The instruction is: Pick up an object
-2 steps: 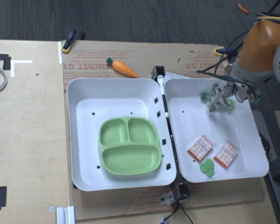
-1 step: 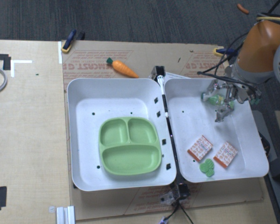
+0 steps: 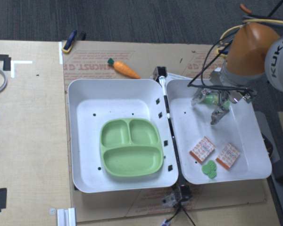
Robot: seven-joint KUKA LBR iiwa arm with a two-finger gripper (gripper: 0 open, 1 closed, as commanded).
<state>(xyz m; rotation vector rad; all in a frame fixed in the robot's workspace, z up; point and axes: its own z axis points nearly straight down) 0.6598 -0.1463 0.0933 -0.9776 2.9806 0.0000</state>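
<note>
My gripper point(image 3: 213, 108) hangs over the far part of the right bin point(image 3: 254, 126), under the orange wrist band point(image 3: 249, 48). A small pale green object point(image 3: 210, 98) shows right at the gripper, partly hidden by its metal parts; whether it is held I cannot tell. Two orange-and-white packets point(image 3: 202, 149) point(image 3: 228, 155) lie flat near the front of the right bin. A small dark green ridged piece point(image 3: 209, 169) lies by that bin's front rim.
The left bin point(image 3: 80, 126) holds a green divided plate point(image 3: 131, 147). A toy carrot point(image 3: 124, 68) lies on the cardboard behind the bins, and a blue-and-yellow item point(image 3: 70, 40) sits farther left. Cables point(image 3: 212, 65) loop from the wrist over the right bin's far edge.
</note>
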